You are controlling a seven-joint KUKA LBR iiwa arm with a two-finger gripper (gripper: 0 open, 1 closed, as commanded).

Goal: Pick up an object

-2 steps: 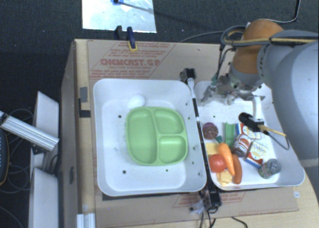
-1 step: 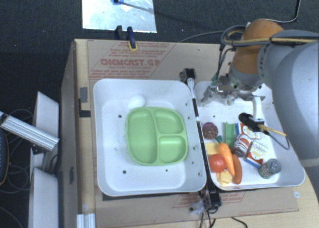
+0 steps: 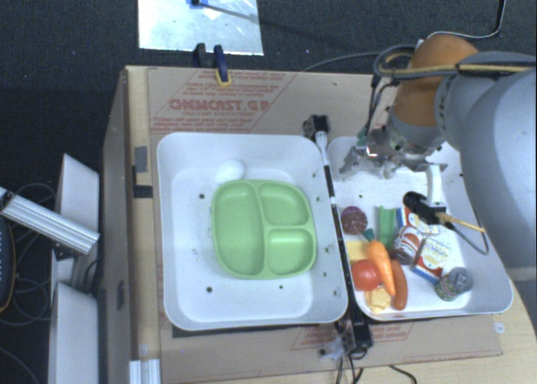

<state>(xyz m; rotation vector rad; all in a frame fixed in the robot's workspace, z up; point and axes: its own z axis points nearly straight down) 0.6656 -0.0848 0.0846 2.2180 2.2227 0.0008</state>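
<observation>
Pincer (image 3: 379, 158) of the grey arm (image 3: 487, 122) sits at the twelve o'clock end of the right bin (image 3: 495, 294), over bare white floor and apart from the toys; whether it is open or closed cannot be told. Objects to pick crowd the six o'clock half of that bin. A dark red round piece (image 3: 354, 220) lies at nine o'clock, with a green block (image 3: 386, 221) just beside it. An orange carrot (image 3: 382, 258) touches a red tomato (image 3: 365, 275), and a brown sausage (image 3: 399, 288) lies against the carrot's lower end. Toward three o'clock are a small can (image 3: 408, 246) and a printed packet (image 3: 434, 254), with a grey ball (image 3: 453, 283) at five o'clock. On the desk (image 3: 252, 101), the left bin (image 3: 180, 206) holds a green divided plate (image 3: 260, 227) at its centre, with a white rounded lump (image 3: 229, 171) at the plate's eleven o'clock.
</observation>
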